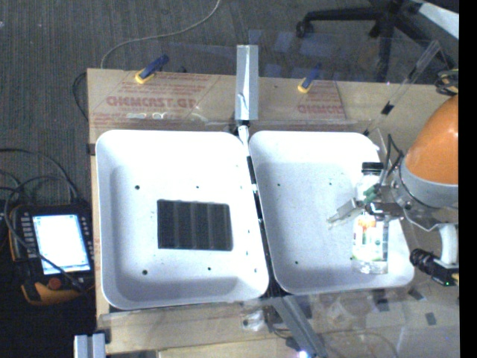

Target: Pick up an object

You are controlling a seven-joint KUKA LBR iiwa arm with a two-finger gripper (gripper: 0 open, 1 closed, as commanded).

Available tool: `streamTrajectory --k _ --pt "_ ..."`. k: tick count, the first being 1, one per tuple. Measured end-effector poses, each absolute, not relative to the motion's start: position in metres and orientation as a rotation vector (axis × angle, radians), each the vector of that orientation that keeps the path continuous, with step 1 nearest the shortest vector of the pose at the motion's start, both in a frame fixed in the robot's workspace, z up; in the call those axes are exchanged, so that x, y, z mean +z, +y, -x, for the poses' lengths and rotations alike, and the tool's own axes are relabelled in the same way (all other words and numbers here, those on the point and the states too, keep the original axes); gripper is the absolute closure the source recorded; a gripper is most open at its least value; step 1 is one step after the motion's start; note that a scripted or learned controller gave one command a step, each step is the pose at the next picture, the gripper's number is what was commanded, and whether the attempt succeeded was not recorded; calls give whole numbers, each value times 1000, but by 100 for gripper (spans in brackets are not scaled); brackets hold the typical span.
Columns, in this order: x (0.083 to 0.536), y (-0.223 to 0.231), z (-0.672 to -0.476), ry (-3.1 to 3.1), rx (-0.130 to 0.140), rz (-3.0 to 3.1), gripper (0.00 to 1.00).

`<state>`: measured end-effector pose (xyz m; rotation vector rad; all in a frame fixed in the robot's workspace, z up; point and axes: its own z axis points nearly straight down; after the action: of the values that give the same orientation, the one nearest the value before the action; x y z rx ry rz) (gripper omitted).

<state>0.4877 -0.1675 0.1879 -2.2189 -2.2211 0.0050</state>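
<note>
Two white bins: the left bin [119, 155] holds one dark ribbed panel [194, 225]; the right bin [313, 155] holds one clear bottle [370, 237] (near its right wall). One gripper [365, 203] hovers just above it, jaw state indiscernible.

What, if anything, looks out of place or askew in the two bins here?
One thing: a clear plastic bottle lies on its side at the right edge of the right bin, up against the wall rather than out on the floor, right under the gripper. The left bin holds a dark rectangular block lying flat and square.
</note>
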Motion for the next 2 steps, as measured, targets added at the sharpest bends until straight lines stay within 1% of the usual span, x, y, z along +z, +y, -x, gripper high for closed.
streamTrajectory --k 1,2 --pt "171 -212 -530 -2263 2 2177 0" --pt "226 -223 -538 -2310 1 2128 0"
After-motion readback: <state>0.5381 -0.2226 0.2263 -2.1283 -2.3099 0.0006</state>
